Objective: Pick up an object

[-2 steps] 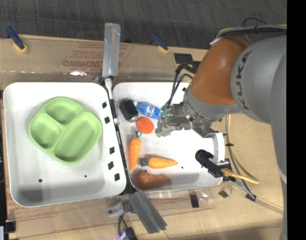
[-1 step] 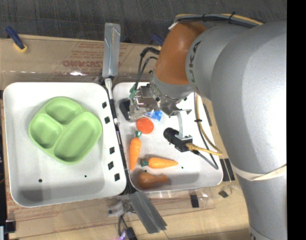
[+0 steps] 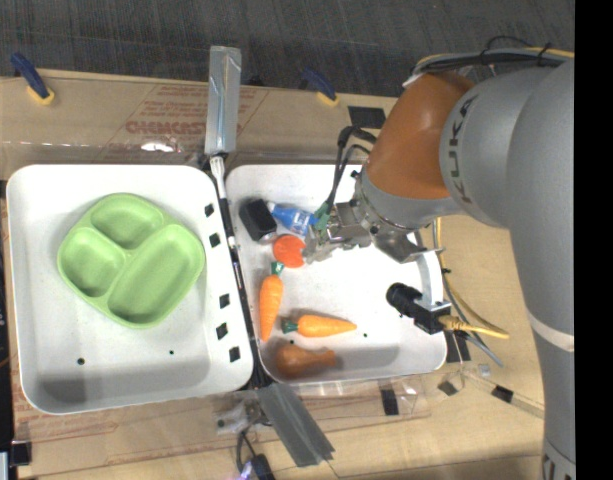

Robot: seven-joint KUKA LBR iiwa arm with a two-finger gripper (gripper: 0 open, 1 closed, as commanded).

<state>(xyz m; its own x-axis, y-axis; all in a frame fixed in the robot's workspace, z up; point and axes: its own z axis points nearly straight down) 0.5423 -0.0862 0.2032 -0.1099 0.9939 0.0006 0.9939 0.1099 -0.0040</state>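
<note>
With the gripper (image 3: 321,236), its opening impossible to tell, apparently just beside the red ball (image 3: 289,251), the ball could roll away if nudged.

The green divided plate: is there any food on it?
Empty. The green plate in the left bin shows three bare compartments.

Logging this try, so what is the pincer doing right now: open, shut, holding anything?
Pincer: cannot be told; it sits low in the right bin, next to the red-orange ball and the blue bottle.
</note>
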